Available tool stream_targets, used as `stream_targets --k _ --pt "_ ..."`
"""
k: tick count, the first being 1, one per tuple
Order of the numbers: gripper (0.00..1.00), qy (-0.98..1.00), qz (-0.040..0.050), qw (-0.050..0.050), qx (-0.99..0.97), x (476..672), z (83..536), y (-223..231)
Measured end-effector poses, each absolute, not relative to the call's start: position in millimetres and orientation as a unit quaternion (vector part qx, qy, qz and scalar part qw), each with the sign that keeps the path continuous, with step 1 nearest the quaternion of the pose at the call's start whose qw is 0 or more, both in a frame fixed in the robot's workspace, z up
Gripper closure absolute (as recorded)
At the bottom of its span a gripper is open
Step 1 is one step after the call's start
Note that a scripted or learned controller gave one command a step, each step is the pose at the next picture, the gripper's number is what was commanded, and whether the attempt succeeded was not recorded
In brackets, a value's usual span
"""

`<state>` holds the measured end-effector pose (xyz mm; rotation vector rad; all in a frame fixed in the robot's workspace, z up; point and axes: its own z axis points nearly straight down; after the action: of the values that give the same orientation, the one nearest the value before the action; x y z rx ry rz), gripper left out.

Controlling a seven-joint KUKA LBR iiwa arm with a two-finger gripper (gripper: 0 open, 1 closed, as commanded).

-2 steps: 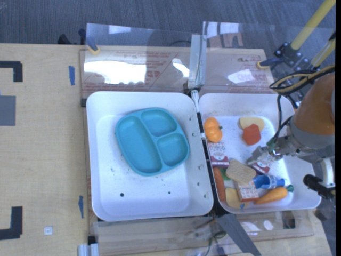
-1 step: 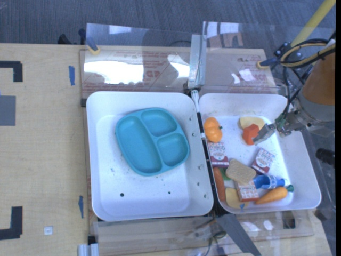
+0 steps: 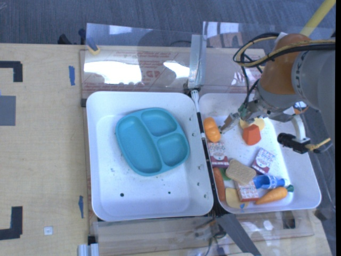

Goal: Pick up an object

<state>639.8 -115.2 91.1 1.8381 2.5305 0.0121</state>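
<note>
My gripper (image 3: 231,121) hangs low in the upper left part of the right bin (image 3: 303,164), at the end of the grey arm with the orange band (image 3: 278,71). It sits just right of an orange fruit (image 3: 212,129) and left of a red-orange toy (image 3: 251,135) with a yellow piece (image 3: 259,124) behind it. I see nothing held in it. Further forward lie a snack packet (image 3: 217,154), a second packet (image 3: 265,159), a slice of bread (image 3: 241,171), a blue bottle (image 3: 268,182) and a carrot (image 3: 272,195).
The left bin (image 3: 106,185) holds a blue divided plate (image 3: 152,141). A raised divider (image 3: 201,143) separates the two bins. Clear plastic walls (image 3: 138,57) stand behind them. Cables (image 3: 256,49) loop above the wrist.
</note>
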Motion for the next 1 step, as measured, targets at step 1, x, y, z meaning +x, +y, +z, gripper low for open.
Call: stream_targets --k 1 --pt "0.0 0.828 -0.0007 0.001 0.561 605.3 86.4 -189.3"
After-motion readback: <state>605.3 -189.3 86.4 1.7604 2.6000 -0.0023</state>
